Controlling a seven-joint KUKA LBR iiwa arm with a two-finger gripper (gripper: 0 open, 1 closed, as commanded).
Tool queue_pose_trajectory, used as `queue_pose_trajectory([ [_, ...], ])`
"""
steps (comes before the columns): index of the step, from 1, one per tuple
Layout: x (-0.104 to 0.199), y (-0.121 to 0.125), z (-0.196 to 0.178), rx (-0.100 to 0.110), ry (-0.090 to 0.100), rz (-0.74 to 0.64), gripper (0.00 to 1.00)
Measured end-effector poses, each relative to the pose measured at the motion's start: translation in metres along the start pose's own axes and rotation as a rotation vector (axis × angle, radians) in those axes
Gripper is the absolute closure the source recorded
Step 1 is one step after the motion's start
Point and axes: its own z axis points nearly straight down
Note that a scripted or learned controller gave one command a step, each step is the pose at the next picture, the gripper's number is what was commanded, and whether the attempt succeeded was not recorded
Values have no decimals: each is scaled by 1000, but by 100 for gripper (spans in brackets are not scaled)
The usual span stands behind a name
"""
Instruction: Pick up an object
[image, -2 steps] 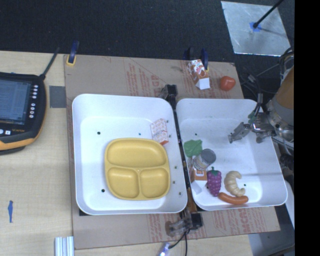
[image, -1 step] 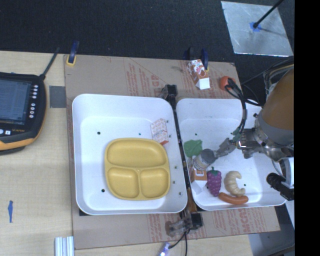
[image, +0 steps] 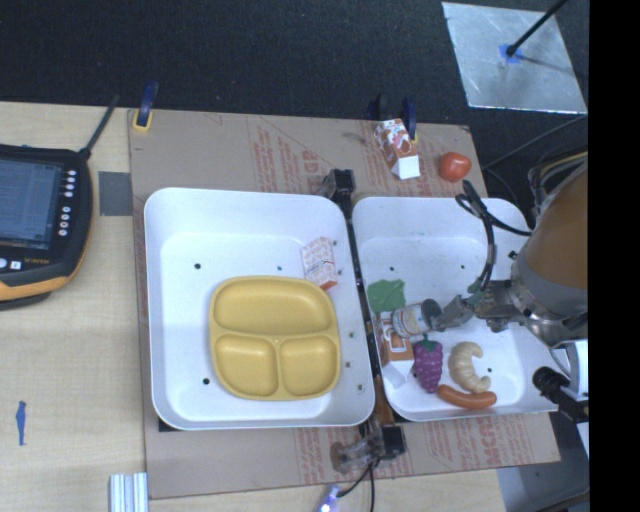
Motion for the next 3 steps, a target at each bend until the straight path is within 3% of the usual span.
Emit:
queue_pose_trajectory([
  [1, 4, 0, 13, 18, 11, -7, 0],
  [2, 14, 4, 57, 10, 5, -3, 0],
  [3, -72, 16, 73, 18, 12, -5, 0],
])
